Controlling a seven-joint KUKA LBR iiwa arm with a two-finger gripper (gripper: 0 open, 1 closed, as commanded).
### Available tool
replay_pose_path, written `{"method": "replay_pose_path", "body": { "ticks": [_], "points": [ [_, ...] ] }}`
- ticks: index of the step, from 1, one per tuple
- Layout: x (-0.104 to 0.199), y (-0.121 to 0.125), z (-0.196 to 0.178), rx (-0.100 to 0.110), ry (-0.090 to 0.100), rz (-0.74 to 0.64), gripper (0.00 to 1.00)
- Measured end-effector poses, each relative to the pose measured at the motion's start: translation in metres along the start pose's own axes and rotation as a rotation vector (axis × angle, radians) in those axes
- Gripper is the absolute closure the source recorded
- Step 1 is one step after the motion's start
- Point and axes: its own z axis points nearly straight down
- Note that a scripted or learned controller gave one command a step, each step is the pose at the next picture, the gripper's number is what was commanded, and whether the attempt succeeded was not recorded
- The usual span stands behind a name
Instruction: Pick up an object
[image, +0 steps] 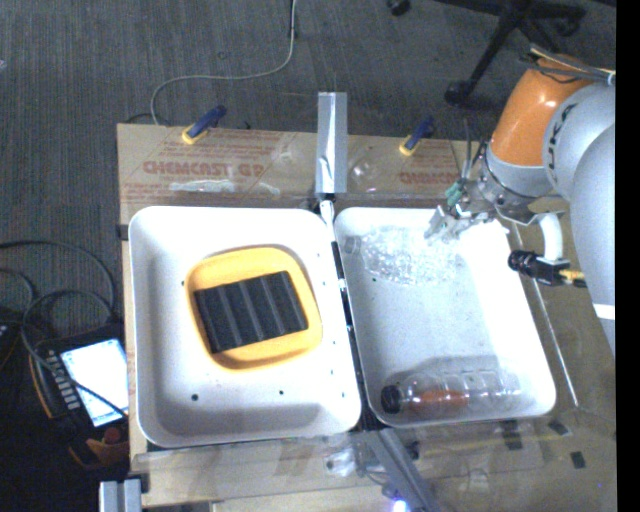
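The grey arm with its orange band reaches in from the right, and its two-finger gripper (447, 222) hangs over the far right corner of the right-hand shallow white bin (535, 345); whether it is spread or closed I cannot tell — it is too small and blurred. Just left of it lies a crumpled clear plastic piece (392, 255) on the bin floor, probably the nearest target. A clear plastic bottle with brown liquid and a dark cap (447, 394) lies on its side against the near wall, well apart from the gripper. The left-hand white bin (160, 400) holds a yellow tray with a black ribbed inset (254, 306), lying flat — too broad, I judge, for an easy grasp.
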Motion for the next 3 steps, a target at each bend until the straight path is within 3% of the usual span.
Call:
{"method": "replay_pose_path", "body": {
  "ticks": [1,2,3],
  "points": [
    [0.000,0.000,0.000,0.000,-0.001,0.000,0.00],
    [0.000,0.000,0.000,0.000,-0.001,0.000,0.00],
    [-0.003,-0.013,0.056,-0.011,-0.004,0.002,0.00]
  ]
}}
